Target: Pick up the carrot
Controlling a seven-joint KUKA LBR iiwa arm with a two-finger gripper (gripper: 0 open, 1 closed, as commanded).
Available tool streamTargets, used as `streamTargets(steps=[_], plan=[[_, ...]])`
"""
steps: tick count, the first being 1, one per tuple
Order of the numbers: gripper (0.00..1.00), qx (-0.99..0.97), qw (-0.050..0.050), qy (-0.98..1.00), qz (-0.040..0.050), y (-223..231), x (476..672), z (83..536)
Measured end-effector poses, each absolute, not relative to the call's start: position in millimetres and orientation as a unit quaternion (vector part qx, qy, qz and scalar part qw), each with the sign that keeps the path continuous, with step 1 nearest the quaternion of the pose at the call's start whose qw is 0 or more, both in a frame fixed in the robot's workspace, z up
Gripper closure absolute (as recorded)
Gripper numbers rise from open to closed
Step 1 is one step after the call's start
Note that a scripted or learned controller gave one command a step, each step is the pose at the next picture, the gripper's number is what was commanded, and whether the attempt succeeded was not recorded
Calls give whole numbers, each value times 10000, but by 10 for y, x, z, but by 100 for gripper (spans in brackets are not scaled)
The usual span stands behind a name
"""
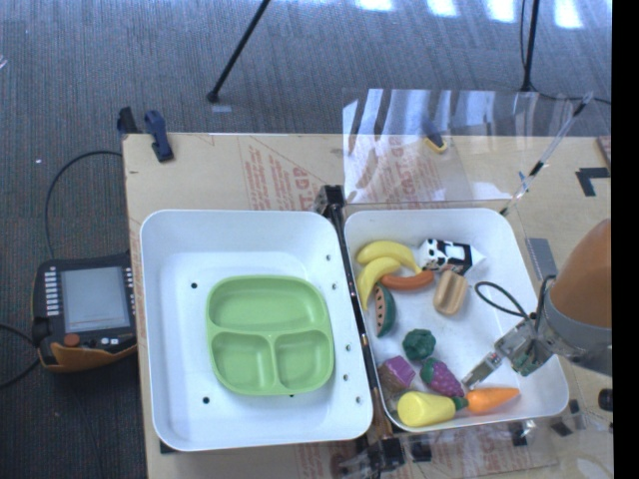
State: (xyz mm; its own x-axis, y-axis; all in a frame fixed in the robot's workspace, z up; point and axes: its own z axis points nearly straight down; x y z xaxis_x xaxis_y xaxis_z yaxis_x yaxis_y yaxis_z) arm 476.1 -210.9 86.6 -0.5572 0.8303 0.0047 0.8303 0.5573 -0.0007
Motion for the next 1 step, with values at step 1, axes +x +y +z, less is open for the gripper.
streamTargets(steps=[1], plan=[[0, -5081, 36, -8613, -8, -1946, 4755, 859]])
